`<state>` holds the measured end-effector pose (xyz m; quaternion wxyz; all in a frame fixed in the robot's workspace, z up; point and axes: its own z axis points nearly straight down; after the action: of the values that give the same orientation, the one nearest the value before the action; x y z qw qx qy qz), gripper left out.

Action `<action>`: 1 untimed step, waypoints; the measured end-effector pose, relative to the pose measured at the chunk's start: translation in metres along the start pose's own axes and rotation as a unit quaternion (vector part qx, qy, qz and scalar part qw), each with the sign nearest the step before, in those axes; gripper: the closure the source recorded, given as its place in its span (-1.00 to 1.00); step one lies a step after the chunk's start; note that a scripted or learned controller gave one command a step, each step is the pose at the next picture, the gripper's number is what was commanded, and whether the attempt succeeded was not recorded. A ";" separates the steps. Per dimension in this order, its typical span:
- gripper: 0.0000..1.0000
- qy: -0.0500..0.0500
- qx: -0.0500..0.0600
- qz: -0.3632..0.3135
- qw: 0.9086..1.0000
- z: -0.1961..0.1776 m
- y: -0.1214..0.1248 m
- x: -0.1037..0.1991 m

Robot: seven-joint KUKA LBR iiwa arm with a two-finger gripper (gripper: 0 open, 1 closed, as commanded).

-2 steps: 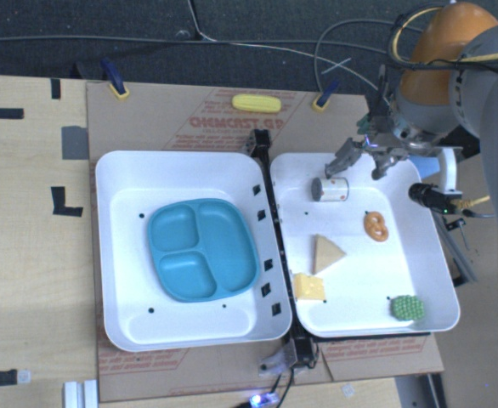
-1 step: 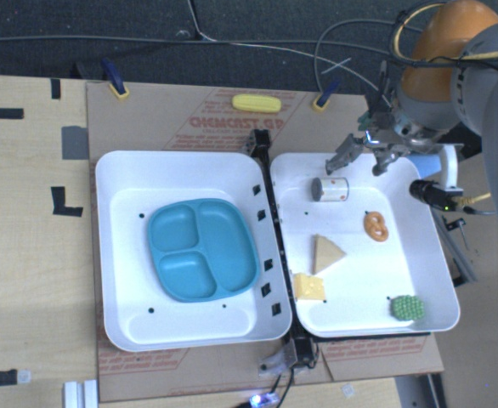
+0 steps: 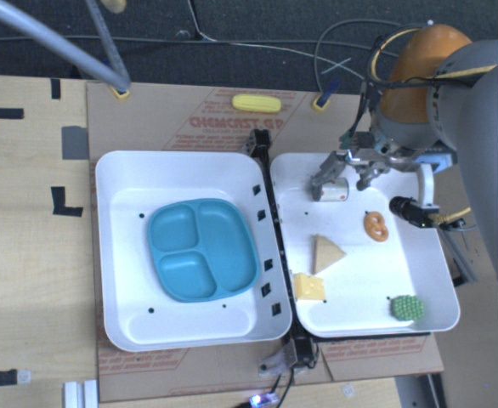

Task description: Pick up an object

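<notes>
Two white bins sit side by side on the bench. Left bin (image 3: 121,228): a blue divided plate (image 3: 202,249). Right bin (image 3: 440,266): pretzel (image 3: 376,225), pale wedge (image 3: 325,252), yellow cheese slice (image 3: 309,287), green knobbly ball (image 3: 407,308) at the near right corner. Gripper (image 3: 349,175) is over the far left part of the right bin, fingers spread, nothing between them; a small white block (image 3: 332,193) lies just under the left fingertip.
</notes>
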<state>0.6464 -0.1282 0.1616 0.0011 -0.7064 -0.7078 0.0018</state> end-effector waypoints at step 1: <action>-1.00 0.000 0.000 0.000 1.000 0.063 -0.001 0.002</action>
<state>0.6450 -0.1260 0.0984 0.0007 -0.7064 -0.7078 0.0017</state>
